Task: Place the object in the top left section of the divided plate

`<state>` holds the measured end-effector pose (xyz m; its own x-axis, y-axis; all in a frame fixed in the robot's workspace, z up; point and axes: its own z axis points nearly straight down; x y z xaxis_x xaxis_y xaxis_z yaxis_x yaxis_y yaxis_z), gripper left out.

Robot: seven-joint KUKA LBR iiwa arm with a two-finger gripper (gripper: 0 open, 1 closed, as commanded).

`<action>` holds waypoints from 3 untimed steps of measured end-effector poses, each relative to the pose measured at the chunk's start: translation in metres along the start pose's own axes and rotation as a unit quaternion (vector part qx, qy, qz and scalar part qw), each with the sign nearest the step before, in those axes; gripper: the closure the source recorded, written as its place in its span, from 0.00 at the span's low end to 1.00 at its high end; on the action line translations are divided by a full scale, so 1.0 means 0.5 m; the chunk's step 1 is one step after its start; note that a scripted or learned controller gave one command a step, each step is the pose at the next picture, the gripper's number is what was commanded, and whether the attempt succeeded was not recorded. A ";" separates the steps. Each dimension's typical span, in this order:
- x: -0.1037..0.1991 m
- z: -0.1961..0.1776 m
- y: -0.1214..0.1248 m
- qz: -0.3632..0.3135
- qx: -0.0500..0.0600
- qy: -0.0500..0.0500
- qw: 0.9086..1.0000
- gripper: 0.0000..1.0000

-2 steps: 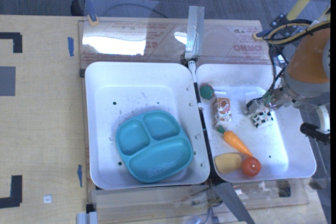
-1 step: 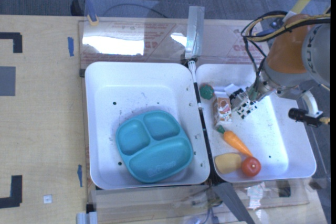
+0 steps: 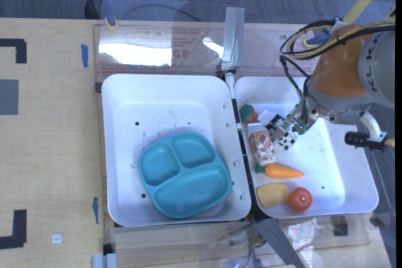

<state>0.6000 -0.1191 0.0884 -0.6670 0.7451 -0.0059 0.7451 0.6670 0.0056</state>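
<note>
A blue divided plate point(image 3: 183, 175) with three sections lies in the left bin point(image 3: 125, 110), tilted a little. In the right bin point(image 3: 352, 191) lie several toy foods: a green and red piece point(image 3: 249, 113), a printed packet point(image 3: 261, 146), an orange carrot point(image 3: 284, 171), a yellow potato-like piece point(image 3: 272, 194) and a red tomato point(image 3: 301, 199). My gripper point(image 3: 286, 130) hangs over the right bin, just right of the packet and above the carrot. Its dark fingertips point down-left toward the packet.
A metal divider point(image 3: 233, 47) stands at the back between the bins. Yellow and black cables point(image 3: 314, 37) loop over the arm's orange band point(image 3: 336, 69). A clear sheet point(image 3: 157, 41) lies behind the left bin.
</note>
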 end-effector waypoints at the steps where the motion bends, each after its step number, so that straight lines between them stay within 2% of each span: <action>1: 0.012 -0.001 -0.016 -0.171 0.000 -0.001 0.985 1.00; 2: 0.110 -0.003 -0.109 -0.293 0.000 -0.002 0.956 1.00; 3: 0.163 -0.017 -0.137 -0.518 -0.003 -0.022 0.855 1.00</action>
<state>0.4943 -0.1040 0.0958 -0.9679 -0.2466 -0.0484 -0.2460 0.9691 -0.0193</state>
